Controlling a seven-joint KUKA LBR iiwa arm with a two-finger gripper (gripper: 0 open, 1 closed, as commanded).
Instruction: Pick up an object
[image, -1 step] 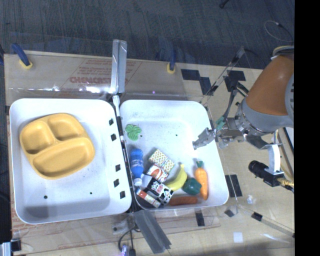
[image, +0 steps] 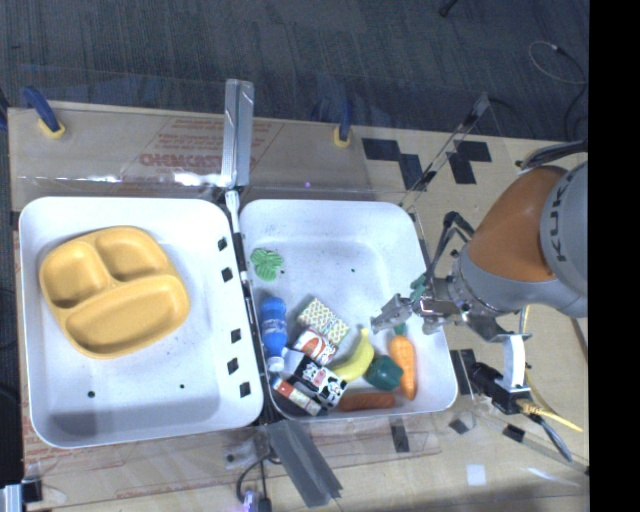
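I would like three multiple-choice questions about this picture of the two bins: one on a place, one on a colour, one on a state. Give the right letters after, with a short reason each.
1. Where does the yellow compartment plate lie?
A. in the left white bin
B. in the right white bin
C. on the bench outside both bins

2. What colour is the small bottle near the right bin's left wall?
A. red
B. blue
C. black

3. How does the orange carrot lie now?
A. lifted in the air
B. on the yellow plate
C. on the floor of the right bin, beside the yellow banana

Answers: 1 A, the plate fills much of the left bin. 2 B, its body is clearly blue. 3 C, the carrot rests near the bin's right wall, below the gripper.
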